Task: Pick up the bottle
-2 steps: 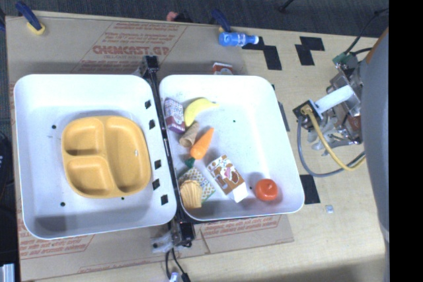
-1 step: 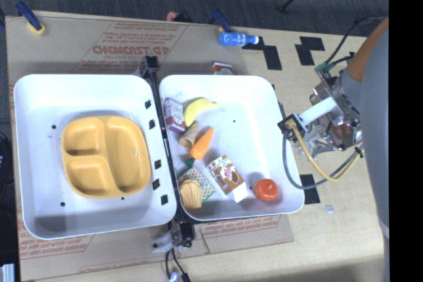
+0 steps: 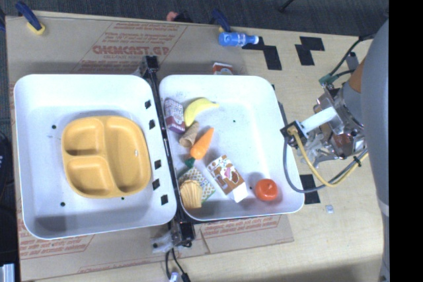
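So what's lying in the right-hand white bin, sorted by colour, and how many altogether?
Yellow: 2, a banana and a ridged yellow piece
Orange: 2, a carrot and a round orange-red piece
Tan: 1, a cone
Printed packs: 3, dark packet, carton, patterned packet
Total: 8

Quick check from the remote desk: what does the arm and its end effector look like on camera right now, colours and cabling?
The arm is a smooth grey column along the right side, with a patch of orange near its top. The end effector is a cluster of silver and dark metal parts with a white bar-shaped piece pointing toward the bins. Yellow and black cables loop beneath it, and thin dark wires run above.
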`<control>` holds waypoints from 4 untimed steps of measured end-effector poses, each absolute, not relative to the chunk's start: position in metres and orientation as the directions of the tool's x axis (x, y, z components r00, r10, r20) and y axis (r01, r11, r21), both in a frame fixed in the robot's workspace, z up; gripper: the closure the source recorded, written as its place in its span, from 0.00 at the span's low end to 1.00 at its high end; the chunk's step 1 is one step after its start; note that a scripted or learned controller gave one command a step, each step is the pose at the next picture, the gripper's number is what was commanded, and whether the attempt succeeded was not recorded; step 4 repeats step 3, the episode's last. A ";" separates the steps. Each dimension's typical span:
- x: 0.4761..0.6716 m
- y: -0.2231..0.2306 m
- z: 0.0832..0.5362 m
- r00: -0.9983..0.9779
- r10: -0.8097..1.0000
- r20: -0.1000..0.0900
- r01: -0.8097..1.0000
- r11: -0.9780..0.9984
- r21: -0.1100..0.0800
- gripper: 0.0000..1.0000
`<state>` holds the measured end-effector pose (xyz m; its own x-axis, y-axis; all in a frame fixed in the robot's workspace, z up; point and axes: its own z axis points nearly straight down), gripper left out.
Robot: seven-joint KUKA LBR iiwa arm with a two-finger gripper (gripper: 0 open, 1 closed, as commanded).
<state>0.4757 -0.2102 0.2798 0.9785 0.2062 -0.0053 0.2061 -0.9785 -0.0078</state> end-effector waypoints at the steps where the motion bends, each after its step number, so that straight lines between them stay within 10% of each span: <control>1: 0.476 -0.210 0.247 0.979 0.206 -0.005 0.206 -0.979 -0.007 1.00; 4: 0.476 -0.191 0.300 0.973 0.229 -0.007 0.229 -0.973 -0.011 1.00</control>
